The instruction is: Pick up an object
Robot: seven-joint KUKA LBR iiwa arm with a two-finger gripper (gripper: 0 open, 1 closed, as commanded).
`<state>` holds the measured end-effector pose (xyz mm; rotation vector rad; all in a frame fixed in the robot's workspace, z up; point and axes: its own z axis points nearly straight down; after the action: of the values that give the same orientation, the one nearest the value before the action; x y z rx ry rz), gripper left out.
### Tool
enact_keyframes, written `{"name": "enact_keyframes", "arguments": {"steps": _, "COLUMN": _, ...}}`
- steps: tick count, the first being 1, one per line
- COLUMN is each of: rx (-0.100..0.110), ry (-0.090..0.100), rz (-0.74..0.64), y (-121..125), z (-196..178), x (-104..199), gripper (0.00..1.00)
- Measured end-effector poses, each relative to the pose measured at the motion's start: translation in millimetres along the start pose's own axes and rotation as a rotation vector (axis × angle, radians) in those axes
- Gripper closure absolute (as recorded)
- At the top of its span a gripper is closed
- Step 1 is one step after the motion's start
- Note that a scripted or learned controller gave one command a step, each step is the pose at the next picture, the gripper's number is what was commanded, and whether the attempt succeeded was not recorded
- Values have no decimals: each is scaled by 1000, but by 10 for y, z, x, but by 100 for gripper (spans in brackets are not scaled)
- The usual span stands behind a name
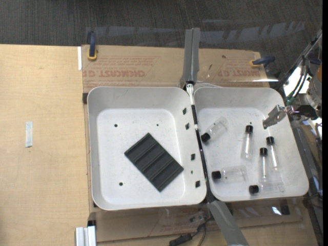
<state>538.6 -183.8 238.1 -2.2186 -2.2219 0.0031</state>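
Observation:
Several clear vials with black caps lie in the right bin (pixel 292 188): one near its left wall (pixel 216 128), one in the middle (pixel 247 142), two side by side to the right (pixel 273 158), and two along the front (pixel 233 173). A black ribbed slab (pixel 154 161) lies at a slant in the left bin (pixel 97 111). My gripper (pixel 274 116) hangs over the right bin's far right corner, above and to the right of the vials, with nothing seen in it. The arm behind it runs off the right edge.
A grey metal divider (pixel 191 55) stands between the bins at the back. Brown cardboard (pixel 133 65) lies under both bins, held by clamps (pixel 91 50). A wooden bench top (pixel 41 137) spreads out to the left.

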Motion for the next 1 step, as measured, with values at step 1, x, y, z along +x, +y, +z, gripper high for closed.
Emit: {"name": "enact_keyframes", "arguments": {"steps": 1, "rx": -1, "ry": 0, "rz": -53, "y": -13, "z": 1176, "x": 625, "gripper": 0}}
